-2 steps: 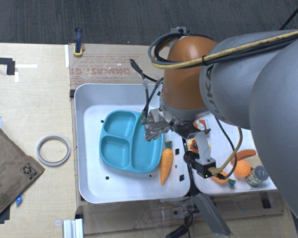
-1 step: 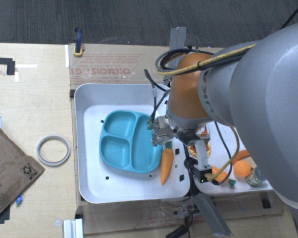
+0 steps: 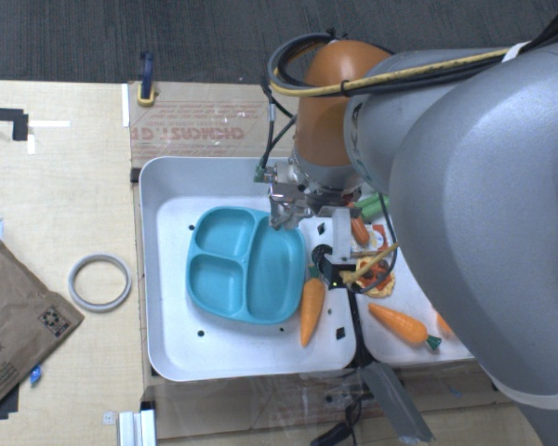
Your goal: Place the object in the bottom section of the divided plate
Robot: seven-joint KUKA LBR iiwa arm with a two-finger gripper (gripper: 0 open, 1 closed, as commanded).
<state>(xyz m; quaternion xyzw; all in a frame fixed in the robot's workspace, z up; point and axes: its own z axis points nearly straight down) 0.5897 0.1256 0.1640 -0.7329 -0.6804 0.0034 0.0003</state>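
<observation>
Carrot (image 3: 311, 310), orange and tapered, lies in the left bin (image 3: 158, 249) just beside the divided plate's (image 3: 246, 266) right rim, nearer you than the pincer (image 3: 285, 210). You see smooth blue plastic with three sections. Your pincer hangs over the plate's upper right edge; whether it is clenched, you cannot tell.

Blue divided plate (image 3: 246, 266), orange carrot (image 3: 311, 310), white bin (image 3: 163, 277).
</observation>
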